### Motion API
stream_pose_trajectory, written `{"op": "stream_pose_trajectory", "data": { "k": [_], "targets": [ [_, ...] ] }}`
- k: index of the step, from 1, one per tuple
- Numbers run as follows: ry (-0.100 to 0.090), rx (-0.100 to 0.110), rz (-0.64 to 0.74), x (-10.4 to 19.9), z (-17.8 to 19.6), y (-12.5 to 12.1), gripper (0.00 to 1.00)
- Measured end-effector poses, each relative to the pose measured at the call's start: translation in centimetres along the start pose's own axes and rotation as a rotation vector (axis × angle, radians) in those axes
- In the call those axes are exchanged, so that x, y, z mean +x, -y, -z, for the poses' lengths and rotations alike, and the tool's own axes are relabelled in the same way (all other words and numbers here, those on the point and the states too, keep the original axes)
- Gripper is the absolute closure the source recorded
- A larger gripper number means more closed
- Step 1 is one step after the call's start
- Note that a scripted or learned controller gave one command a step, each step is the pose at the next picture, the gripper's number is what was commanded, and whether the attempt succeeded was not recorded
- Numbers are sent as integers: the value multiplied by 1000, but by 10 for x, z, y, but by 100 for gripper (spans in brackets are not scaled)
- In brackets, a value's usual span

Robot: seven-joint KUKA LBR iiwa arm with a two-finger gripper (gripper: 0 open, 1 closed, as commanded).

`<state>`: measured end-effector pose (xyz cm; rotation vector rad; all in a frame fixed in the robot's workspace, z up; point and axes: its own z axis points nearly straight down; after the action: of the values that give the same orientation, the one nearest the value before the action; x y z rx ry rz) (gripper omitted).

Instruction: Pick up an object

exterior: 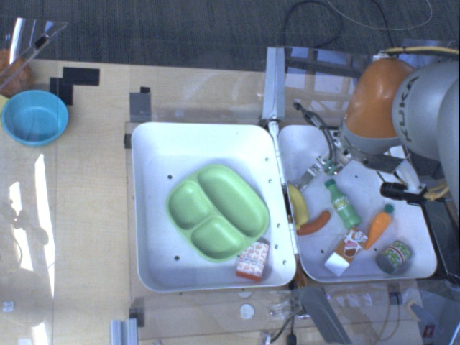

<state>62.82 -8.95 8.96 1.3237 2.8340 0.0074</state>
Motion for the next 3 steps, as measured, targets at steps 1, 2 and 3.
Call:
{"op": "stream_pose_trajectory", "data": {
  "k": [1,2,3],
  "targets": [
    [-6,5,-101,-29,-2,-17,0],
    [-2,0,-23,8,0,16,0],
    [4,-9,-21,6,14,12,100]
  ]
}}
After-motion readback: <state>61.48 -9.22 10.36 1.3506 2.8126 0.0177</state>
